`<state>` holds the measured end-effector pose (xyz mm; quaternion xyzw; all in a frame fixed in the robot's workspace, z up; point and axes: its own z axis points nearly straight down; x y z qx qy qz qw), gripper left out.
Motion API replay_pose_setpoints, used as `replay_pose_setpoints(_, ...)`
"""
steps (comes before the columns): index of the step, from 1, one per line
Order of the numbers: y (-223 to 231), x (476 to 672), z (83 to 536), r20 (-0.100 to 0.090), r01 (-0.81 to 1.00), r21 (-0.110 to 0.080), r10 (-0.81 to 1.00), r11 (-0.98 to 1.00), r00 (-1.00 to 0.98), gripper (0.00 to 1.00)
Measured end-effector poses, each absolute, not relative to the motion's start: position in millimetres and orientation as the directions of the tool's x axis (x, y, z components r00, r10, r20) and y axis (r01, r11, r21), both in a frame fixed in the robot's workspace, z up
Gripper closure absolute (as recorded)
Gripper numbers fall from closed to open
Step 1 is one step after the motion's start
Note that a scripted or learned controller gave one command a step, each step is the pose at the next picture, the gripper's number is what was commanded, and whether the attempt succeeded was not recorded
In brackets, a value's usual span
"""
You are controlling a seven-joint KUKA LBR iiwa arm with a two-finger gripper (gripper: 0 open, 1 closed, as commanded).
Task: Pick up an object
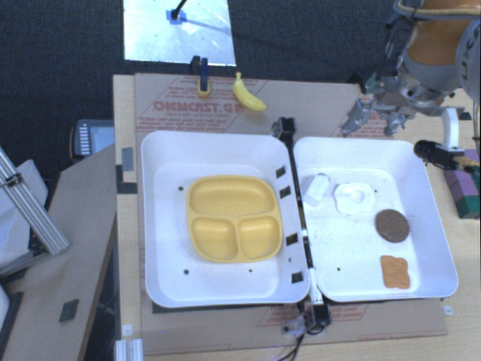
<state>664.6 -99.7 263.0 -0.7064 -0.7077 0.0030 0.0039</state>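
Dark carpet floor (pixel 60 43); wooden bench (pixel 124 126).

Two white bins (pixel 218 145) (pixel 428 224); one yellow divided tray (pixel 231 218); one banana (pixel 248 95); one brown round disc (pixel 392 226); one orange piece (pixel 395 271); two white items (pixel 316 189) (pixel 354 198).

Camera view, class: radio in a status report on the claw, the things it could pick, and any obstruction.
Claw open, above right bin's far rim, holding nothing. Brown disc, orange piece, white items lying loose in that bin. Nothing in the way.
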Motion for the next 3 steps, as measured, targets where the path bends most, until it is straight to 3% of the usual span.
replay_pose_setpoints(1,-99.5,666.4,270.6,0.0,1.0,0.002,1.0,0.003,-0.003,0.0)
replay_pose_setpoints(3,-106.4,659.4,155.7,0.0,1.0,-0.002,1.0,0.001,-0.001,0.0)
